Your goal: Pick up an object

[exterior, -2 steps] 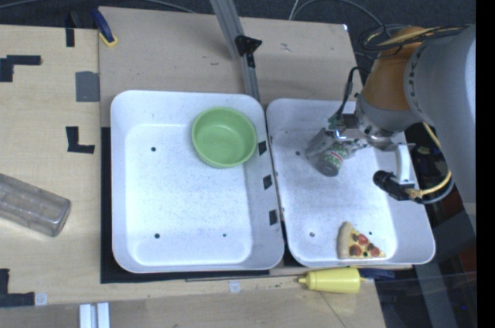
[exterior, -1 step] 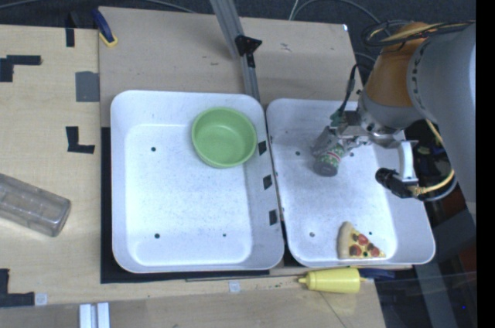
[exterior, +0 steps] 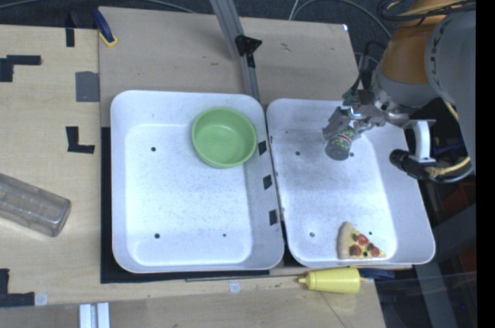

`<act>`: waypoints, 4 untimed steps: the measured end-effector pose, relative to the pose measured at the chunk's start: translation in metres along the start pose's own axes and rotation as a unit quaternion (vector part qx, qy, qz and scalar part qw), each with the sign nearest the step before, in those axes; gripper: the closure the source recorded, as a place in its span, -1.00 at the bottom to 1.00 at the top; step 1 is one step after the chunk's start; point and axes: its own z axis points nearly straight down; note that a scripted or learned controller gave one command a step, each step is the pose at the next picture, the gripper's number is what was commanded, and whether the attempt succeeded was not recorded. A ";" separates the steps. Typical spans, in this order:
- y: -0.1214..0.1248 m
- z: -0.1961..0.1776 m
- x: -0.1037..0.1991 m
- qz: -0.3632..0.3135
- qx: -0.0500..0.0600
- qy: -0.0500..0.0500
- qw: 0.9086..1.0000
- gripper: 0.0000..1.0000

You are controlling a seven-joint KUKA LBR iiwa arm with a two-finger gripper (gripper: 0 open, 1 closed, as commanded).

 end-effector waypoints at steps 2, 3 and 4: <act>0.007 -0.080 -0.002 0.000 0.001 0.000 1.000 1.00; 0.004 -0.068 0.051 -0.002 0.004 0.001 1.000 1.00; -0.005 -0.065 0.105 -0.002 0.004 0.001 1.000 1.00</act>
